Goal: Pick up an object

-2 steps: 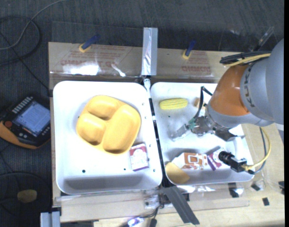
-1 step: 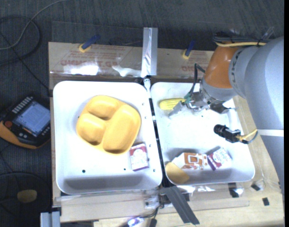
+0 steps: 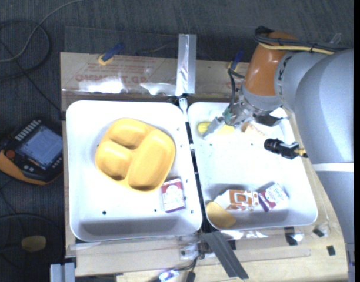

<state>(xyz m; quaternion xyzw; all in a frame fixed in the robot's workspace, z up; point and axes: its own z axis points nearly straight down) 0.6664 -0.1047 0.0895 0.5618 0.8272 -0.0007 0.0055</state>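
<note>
We see a big, smooth yellow tray [image 3: 135, 153] and a small pink card box [image 3: 173, 195] in the left bin [image 3: 86, 216]. The right bin [image 3: 297, 216] holds a flat carton [image 3: 241, 199], a purple packet [image 3: 273, 194] and a small yellow lump [image 3: 204, 127] beside the pincer [image 3: 218, 124]. Its tips are too blurry to tell apart.

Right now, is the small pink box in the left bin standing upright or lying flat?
Lying flat, as far as visible: the small pink box shows its broad printed face upward on the left bin floor, beside the yellow object.
</note>
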